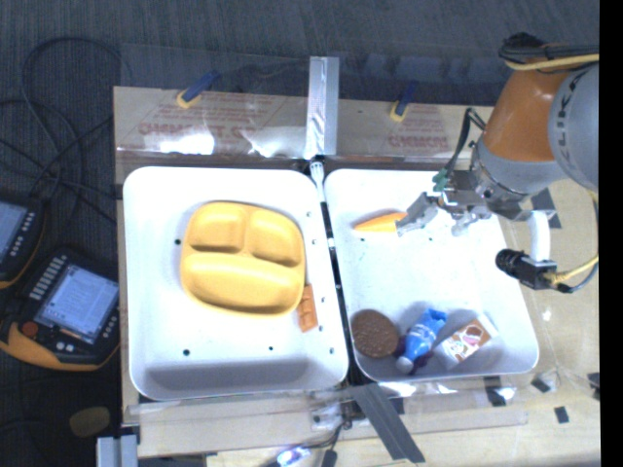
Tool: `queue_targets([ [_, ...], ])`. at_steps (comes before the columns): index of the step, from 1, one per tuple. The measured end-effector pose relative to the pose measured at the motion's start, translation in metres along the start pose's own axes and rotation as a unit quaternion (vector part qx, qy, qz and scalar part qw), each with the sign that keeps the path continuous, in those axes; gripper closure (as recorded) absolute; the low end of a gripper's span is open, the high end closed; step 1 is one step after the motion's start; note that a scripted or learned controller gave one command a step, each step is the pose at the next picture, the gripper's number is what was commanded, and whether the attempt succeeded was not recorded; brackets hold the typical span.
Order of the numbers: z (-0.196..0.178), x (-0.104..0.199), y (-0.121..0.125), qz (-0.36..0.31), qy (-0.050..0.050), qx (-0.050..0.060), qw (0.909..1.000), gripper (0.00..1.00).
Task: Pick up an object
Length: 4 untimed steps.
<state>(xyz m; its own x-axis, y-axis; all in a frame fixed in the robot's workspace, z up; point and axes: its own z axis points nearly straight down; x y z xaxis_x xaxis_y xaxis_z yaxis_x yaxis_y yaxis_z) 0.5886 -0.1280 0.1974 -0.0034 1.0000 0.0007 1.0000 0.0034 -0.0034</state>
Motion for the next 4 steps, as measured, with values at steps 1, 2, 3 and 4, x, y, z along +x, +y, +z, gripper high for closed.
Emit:
queue_targets([
  [1, -0.04, 0.058, 0.004, -0.001, 0.0, 0.0, 1.0, 0.0],
  [2, 0.075, 0.028, -0.029, 0.021, 0.0, 0.001, 0.9998, 0.0],
  [3, 0.015, 0.07, -0.006, -0.016, 0.0, 0.0, 0.9999, 0.0],
  [4, 0.061, 0.014, 0.075, -0.034, -0.001, 0.0, 0.9994, 0.0],
])
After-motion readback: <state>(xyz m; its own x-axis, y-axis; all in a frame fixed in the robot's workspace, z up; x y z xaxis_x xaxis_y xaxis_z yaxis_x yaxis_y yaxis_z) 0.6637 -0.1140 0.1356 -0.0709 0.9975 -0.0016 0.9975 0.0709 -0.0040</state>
